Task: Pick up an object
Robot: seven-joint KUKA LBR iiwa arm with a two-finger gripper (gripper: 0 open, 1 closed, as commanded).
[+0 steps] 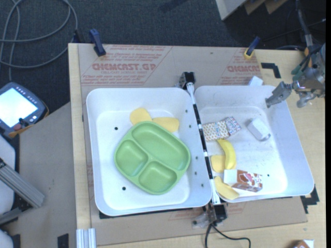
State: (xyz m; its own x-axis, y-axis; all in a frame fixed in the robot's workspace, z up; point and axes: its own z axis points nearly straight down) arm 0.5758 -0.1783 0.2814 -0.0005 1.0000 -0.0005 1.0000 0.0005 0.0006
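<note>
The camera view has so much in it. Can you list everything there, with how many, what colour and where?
Bins: two, white, side by side on the bench.
Divided plate: one, green, left bin.
Yellow pieces: two, partly under the plate's far edge, left bin.
Banana: one, yellow, right bin near the divider.
Other yellow pieces: two, one beside the banana, one at the right bin's near edge.
Patterned packets: two, checked, right bin.
Grey cylinder: one, right bin, far side.
Printed packet: one, white and brown-red, right bin, near side.
Clamps: two, blue, far edge of the board.
Tablet: one, lit screen, at left.
Cables: grey, on the floor.
Gripper: one, grey, over the right bin's far right corner; whether its jaws are open is unclear.
</note>
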